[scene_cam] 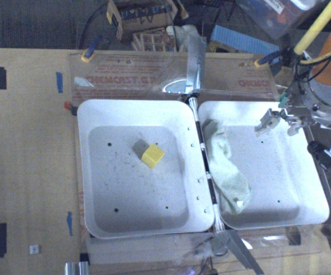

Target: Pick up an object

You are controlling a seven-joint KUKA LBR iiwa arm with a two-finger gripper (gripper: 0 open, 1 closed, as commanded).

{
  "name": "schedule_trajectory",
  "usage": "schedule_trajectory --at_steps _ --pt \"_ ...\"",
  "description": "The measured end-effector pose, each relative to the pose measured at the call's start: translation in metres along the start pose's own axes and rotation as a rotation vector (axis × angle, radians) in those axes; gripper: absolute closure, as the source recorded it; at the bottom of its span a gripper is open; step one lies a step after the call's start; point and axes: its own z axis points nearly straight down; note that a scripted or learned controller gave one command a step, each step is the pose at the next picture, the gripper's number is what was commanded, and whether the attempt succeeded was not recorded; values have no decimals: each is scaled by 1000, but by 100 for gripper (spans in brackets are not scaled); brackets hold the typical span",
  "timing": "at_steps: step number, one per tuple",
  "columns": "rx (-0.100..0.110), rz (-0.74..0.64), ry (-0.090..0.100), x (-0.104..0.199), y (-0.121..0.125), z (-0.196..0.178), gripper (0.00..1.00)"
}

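Camera view has the silvery metal 2-finger claw (pixel 278 122) hanging over the far right corner of the right shallow white plastic bin (pixel 280 211), its 2 thin fingers spread apart with nothing between them. One pale fingertip (pixel 264 123) points toward the bin's middle, the other sits nearer the right rim. Behind the claw, the grey arm (pixel 326 105) comes in from the right edge of the bench, with cables and an orange patch above it.

Along the left wall of that right bin lies a crumpled pale greenish-white cloth (pixel 225 173), soft and wrinkled, stretched from the far left corner down toward the near left corner. It is well apart from the claw. The bin floor around it is smooth, matte and speckled with small dark marks.

The left shallow white plastic bin (pixel 96 119) touches the right one along a shared middle seam with small clips. It has the same rounded corners and sloped walls. Near the centre of its floor, slightly toward the far side, rests a small yellow foam-like cube (pixel 152 156), with flat faces and crisp edges. A small grey block (pixel 140 147) sits just beside it on its far left side, apparently touching.

Both bins sit on a tan wooden bench (pixel 27 153) that carries 2 strips of blue tape and black square markings near its left edge. A brown cardboard panel (pixel 131 79) with reddish print lies flat behind the bins.
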Motion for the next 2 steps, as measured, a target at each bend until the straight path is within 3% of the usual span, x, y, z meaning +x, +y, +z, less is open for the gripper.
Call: schedule_trajectory --at_steps 1,2 --pt "-3 310 -2 -17 0 -81 0" --pt "-9 483 1 -13 -27 163 0"
